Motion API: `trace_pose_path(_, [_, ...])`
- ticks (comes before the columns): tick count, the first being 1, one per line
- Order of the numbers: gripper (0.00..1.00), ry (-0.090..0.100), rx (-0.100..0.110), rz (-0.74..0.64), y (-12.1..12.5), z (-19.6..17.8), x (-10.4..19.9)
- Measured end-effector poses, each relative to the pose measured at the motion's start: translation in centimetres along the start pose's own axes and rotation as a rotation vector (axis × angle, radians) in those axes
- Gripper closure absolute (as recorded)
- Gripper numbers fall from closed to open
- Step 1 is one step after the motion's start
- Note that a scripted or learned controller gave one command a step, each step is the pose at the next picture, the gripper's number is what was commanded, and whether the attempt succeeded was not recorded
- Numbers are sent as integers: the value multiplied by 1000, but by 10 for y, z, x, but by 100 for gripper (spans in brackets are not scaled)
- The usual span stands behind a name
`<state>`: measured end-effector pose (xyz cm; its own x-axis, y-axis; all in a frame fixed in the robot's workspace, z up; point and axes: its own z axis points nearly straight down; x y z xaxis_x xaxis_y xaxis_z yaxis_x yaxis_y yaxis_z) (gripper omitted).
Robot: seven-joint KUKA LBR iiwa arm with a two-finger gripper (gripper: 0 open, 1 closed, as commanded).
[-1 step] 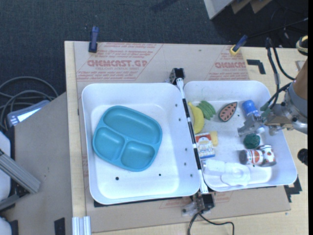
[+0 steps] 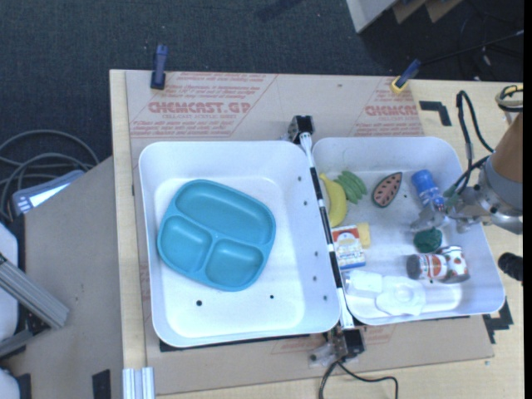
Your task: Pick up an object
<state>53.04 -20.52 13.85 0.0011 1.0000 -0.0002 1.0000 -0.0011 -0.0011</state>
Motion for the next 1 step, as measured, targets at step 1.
trace_pose_path(1, [0,1,1,-1,-19,54,24])
